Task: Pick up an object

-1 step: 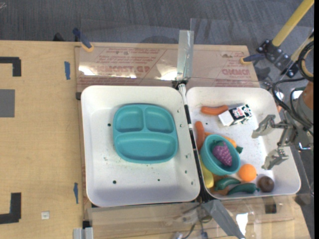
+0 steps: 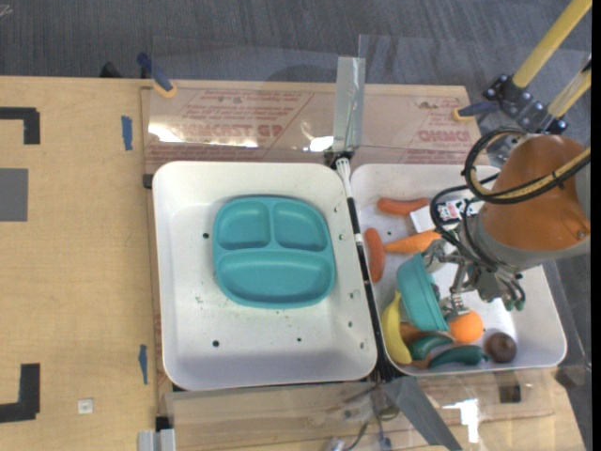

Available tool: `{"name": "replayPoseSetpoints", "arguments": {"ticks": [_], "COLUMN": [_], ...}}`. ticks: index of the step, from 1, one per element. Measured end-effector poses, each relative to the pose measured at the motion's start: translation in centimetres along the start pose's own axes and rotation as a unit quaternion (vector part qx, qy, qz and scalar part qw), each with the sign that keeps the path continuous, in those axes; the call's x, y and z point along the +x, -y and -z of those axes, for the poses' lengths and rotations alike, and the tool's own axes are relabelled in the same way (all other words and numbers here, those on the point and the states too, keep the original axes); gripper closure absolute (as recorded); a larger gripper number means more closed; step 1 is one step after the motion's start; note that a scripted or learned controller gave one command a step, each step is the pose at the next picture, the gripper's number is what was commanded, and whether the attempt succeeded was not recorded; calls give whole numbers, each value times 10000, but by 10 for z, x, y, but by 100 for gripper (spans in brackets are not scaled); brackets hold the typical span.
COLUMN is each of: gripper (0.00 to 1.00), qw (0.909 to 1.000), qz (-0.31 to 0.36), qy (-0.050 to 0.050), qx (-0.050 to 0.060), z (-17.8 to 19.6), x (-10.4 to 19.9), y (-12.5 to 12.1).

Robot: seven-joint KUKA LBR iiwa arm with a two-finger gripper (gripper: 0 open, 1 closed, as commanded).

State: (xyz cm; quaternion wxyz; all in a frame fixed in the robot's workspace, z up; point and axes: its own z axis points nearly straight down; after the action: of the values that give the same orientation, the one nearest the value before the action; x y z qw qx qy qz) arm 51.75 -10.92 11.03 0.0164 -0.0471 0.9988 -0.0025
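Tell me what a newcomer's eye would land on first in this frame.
Probably the teal divided plate, lying alone in the middle of the left bin. Next, the arm's orange band over the right bin, with the gripper lowered among a crowded heap of toys: carrots near the top, a teal bowl, a banana, an orange ball and a dark brown ball below.

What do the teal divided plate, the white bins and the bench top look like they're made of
Teal divided plate: probably moulded plastic, smooth and matte, one even colour with rounded compartment ridges. White bins: likely thin formed plastic, slightly glossy, with soft rounded rims. Bench top: looks like plywood or fibreboard, pale tan and unfinished.
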Motion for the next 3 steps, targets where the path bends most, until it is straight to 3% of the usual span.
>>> {"name": "replayPoseSetpoints", "arguments": {"ticks": [2, 3], "gripper": [0, 0], "qw": [9997, 9998], "qz": [-213, -138], "qy": [133, 101], "qx": [35, 58], "z": [-3, -3], "x": [16, 5], "y": [15, 3]}}
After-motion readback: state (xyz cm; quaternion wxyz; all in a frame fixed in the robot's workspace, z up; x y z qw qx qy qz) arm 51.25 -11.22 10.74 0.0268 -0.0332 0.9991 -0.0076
